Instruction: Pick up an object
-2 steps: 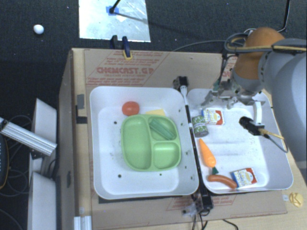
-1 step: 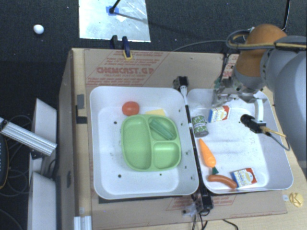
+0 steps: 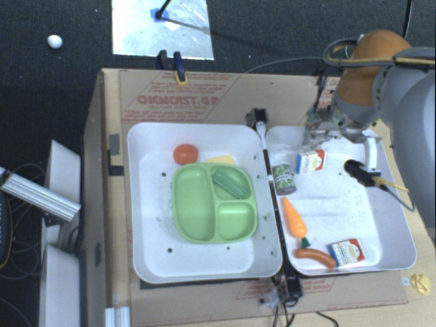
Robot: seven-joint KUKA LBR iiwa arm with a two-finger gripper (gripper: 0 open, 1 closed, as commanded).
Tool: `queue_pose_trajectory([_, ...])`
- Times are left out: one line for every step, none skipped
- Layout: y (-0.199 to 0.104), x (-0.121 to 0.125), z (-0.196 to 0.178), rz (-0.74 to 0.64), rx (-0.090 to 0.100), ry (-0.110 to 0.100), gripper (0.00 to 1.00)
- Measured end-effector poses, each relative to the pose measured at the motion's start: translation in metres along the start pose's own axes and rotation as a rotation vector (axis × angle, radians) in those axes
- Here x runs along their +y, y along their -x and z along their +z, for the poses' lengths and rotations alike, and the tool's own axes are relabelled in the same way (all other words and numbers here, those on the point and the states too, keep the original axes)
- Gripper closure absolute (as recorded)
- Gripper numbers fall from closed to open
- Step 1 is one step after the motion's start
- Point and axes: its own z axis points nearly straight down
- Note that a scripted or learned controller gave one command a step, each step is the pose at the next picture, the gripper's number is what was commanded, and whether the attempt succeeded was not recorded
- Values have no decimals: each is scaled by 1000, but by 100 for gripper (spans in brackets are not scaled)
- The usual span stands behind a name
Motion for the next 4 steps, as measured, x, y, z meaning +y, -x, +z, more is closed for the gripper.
queue_pose_trajectory([0,1,-11,-2,0,4,100])
queue_pose_trajectory([0,3,-22,-4,-1,7,100])
queue_pose_trajectory([0,2,-22,-4,-1,7,0])
queue_pose_trajectory([20,-4,24,7,0,-12,0])
